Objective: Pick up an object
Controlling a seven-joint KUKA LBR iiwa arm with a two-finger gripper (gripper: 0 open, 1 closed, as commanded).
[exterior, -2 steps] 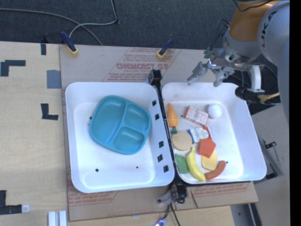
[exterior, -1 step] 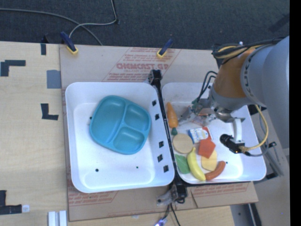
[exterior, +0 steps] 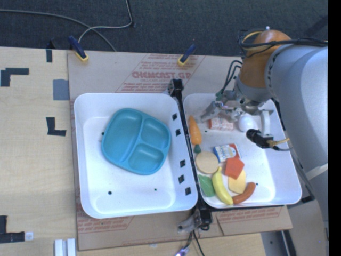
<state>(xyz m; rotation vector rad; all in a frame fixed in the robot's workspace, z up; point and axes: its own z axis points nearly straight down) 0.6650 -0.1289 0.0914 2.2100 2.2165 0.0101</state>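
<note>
My gripper (exterior: 224, 110) hangs low over the far part of the right bin (exterior: 287, 185), below the orange wrist band. Directly under and in front of it lies a white and red packet (exterior: 219, 125), with a white egg (exterior: 246, 122) to its right. An orange carrot (exterior: 195, 133) lies along the bin's left wall. Nearer the front are a blue and white carton (exterior: 226, 152), a round tan bun (exterior: 206, 163), a red-orange block (exterior: 234, 167), a yellow wedge (exterior: 238, 185), a banana (exterior: 221, 189), a green piece (exterior: 205, 184) and a sausage (exterior: 244, 194).
The left bin (exterior: 85, 143) holds a blue divided plate (exterior: 136, 141). A black divider with clips (exterior: 184, 143) separates the two bins. The grey arm (exterior: 303, 100) covers the right bin's right side. A black cable end (exterior: 261, 138) hangs by the egg.
</note>
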